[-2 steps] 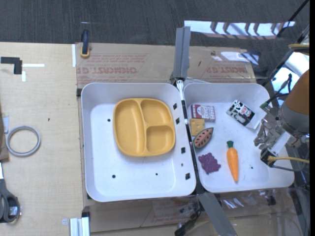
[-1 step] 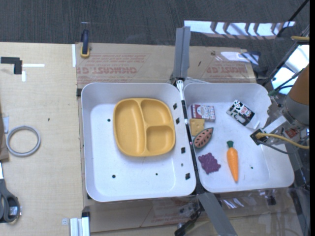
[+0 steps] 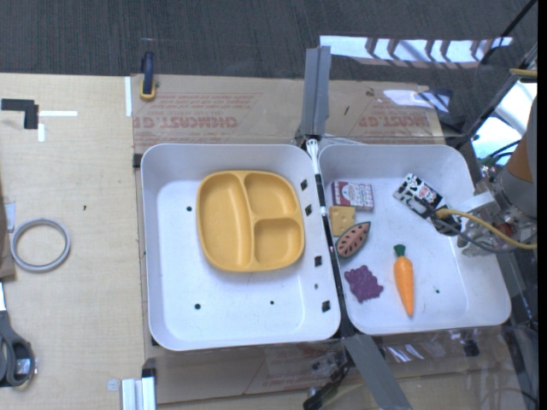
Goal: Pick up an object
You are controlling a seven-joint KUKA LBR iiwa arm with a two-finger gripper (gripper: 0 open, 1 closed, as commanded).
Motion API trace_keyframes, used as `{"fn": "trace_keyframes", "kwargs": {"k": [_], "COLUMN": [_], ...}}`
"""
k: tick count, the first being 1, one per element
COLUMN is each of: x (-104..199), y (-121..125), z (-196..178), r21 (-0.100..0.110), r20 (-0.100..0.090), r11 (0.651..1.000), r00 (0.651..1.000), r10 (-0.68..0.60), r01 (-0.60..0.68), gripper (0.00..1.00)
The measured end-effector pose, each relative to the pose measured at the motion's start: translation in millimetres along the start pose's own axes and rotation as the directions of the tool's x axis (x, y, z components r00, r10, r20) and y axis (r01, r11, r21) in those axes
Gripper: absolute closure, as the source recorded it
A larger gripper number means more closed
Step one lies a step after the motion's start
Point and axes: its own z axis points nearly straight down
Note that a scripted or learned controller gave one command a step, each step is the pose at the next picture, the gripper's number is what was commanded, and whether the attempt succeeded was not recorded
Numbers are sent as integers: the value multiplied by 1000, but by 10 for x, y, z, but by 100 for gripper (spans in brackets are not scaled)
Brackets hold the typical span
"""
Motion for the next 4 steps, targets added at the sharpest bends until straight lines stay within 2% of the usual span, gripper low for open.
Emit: {"fn": "trace_keyframes", "kwargs": {"k": [1,2,3,4], "x": [15,236,639,-195], "y": [6,52,138,-89], "z": [-473,-723,-985,-745], "r21": [0,-1,-1,1], "r20": [-1,0,-1,-1], "r11": [1000,1000,1000,971], "r00": [1000,1000,1000,971], "r10": [3,3,-8,-239], "r01": [-3,-3,8,239], "gripper": [0,0,0,0]}}
